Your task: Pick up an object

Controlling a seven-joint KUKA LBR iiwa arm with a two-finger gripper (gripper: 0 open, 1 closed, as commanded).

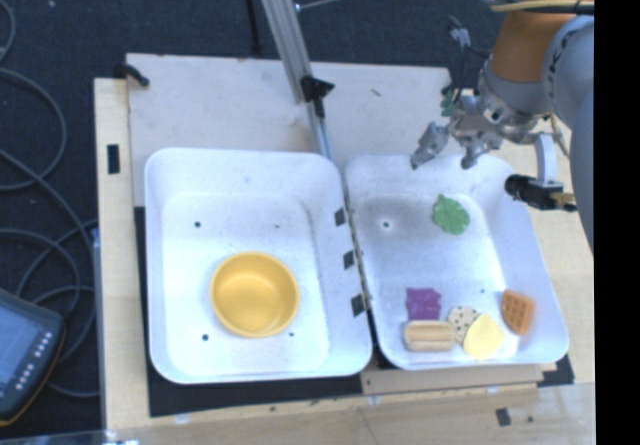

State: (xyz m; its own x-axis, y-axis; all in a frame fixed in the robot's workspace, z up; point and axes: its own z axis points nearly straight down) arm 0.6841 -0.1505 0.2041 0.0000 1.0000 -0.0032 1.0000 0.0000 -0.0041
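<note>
**Op:** Logged the right bin (pixel 520 233) first. Candidates for the pick: a green lumpy object (pixel 451 214) lay alone in the upper half of that bin, well apart from the rest. Along the near edge sat a cluster: a purple piece (pixel 423 303), a tan bread-roll shape (pixel 429 336) just below it, a small speckled cookie (pixel 462 317) beside the roll, a pale yellow piece (pixel 484 338) touching the cookie, and an orange waffle-like piece (pixel 517 311) at the right end.

**Obs:** And the gripper?

**Op:** I saw the gripper (pixel 447 145) above the far rim of the right bin, up and slightly left of the green object, not touching it. Fingers stood spread apart, one toward the left and one toward the right, with nothing between them. So: open, empty.

**Obs:** Arm posture?

**Op:** The arm (pixel 540 33) came in from the right, orange band over the wrist, grey link running down the right side. A black fitting (pixel 535 191) sat near the bin's right rim.

**Obs:** Left side?

**Op:** The left bin (pixel 170 233) held a yellow bowl (pixel 254 293), upright, in its near half. A metal pole (pixel 285 23) slanted from the top of the view down to the gap between the bins. Both bins rested on the wooden bench (pixel 220 93). Cables (pixel 30 133) on the dark floor at left, and a tablet-like device (pixel 25 348) in the lower left corner.
</note>
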